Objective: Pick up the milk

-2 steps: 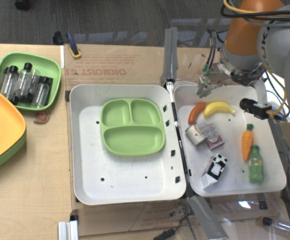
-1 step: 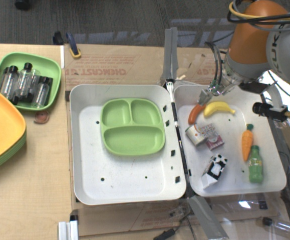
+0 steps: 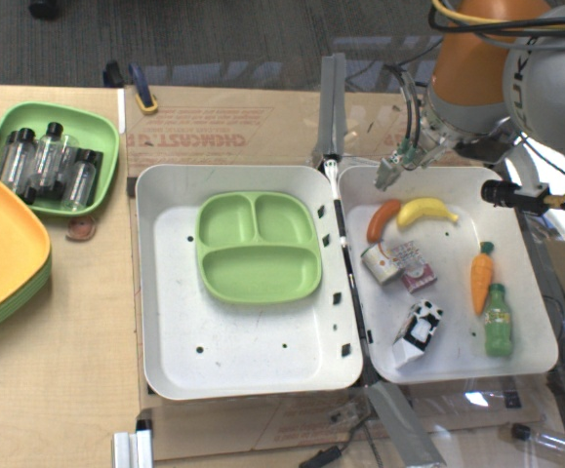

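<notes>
The milk (image 3: 419, 330) is a small white carton with black cow patches. It lies tilted in the near part of the right bin (image 3: 531, 359). My gripper (image 3: 396, 171) hangs over the far left corner of that bin, just beyond a red pepper (image 3: 382, 219) and a banana (image 3: 425, 211). The gripper is well apart from the milk, with nothing seen in it. The grey arm with its orange band (image 3: 482, 42) comes in from the upper right.
A white and pink carton (image 3: 399, 261) lies between the pepper and the milk. A carrot (image 3: 481, 276) and a green bottle (image 3: 497, 322) lie along the right side. The left bin (image 3: 165, 339) holds a green divided plate (image 3: 259, 247).
</notes>
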`<act>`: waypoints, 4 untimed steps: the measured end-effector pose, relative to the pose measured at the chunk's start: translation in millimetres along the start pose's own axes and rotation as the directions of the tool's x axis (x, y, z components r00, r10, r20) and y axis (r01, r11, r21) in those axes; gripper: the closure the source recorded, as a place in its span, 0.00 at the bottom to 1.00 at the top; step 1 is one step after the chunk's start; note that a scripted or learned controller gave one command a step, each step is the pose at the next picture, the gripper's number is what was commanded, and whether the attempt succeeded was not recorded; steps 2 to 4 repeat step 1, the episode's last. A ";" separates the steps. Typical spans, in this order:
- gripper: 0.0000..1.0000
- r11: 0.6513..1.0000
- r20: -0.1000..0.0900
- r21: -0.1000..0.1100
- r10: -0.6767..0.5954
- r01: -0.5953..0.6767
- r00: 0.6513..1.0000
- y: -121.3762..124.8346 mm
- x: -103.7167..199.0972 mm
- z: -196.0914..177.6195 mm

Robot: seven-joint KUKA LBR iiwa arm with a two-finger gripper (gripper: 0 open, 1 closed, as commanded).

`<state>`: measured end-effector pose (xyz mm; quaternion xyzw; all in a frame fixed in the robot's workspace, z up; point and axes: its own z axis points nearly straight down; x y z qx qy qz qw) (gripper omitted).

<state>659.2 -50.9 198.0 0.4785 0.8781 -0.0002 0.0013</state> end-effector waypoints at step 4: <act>1.00 0.953 -0.001 0.003 0.302 -0.302 0.953 -18.0 -11.1 6.7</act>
